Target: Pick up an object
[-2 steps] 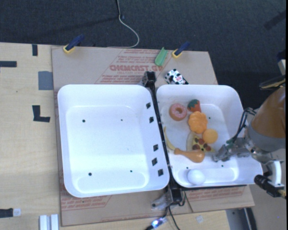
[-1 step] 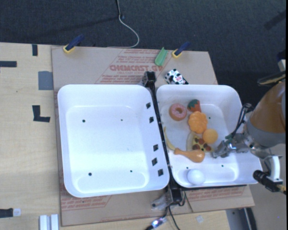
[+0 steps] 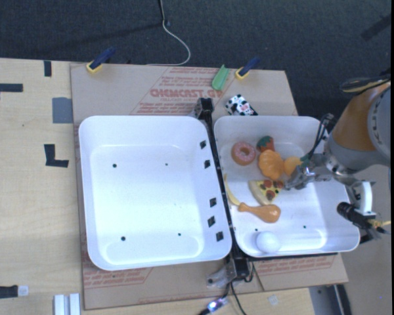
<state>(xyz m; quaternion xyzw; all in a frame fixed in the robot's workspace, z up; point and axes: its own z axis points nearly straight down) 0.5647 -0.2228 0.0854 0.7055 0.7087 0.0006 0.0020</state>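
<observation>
The right bin [image 3: 315, 241] holds several toy foods. A pink donut [image 3: 243, 153] lies near a red and green piece [image 3: 265, 142]. An orange lumpy piece [image 3: 273, 164] sits above a pizza slice [image 3: 265, 189]. There is also a yellow banana [image 3: 231, 193], an orange drumstick shape [image 3: 262, 210] and a white ball [image 3: 268, 241]. My gripper [image 3: 297, 179] hangs low in this bin, just right of the pizza slice and the orange piece. The grey wrist and its orange band [image 3: 354, 120] come in from the right.
The left bin [image 3: 92, 143] adjoins the right one along a black-clipped divider [image 3: 215, 176]. A black and white toy [image 3: 239, 105] lies on the cardboard behind the bins. A green clip [image 3: 220, 77] and blue-yellow clamps [image 3: 100, 59] hold the cardboard's far edge.
</observation>
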